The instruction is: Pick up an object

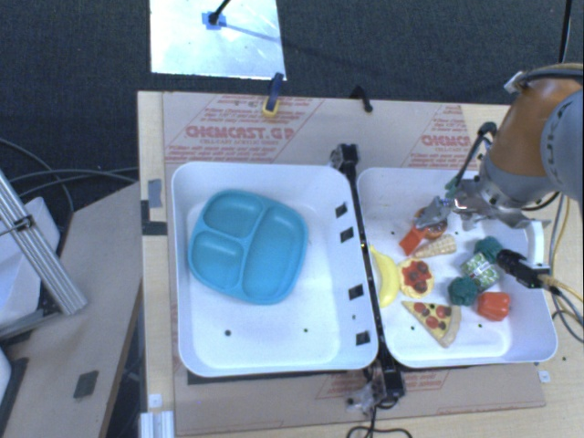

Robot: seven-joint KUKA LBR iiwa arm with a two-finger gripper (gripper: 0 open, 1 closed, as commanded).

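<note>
Holding toy food, right bin [538, 336]: orange wedge [412, 240], cone [438, 245], banana [385, 277], round pizza [417, 278], pizza slice [434, 318], broccoli [463, 290], green can [479, 266], tomato [494, 305].

Left bin [210, 345]: one blue tray [246, 245], three compartments.

Gripper [436, 213]: low over the right bin's upper middle, just above the orange wedge and the cone. Whether its claw is released or clenched: cannot tell; nothing visibly between the fingers.

Nearest candidate: orange wedge, touching the cone, well apart from the bin walls.

Handling, judged: small hollow plastic, light, stiff, smooth and likely slippery; not fragile. Best taken across its narrow flat sides, near the middle, clear of the cone.
</note>
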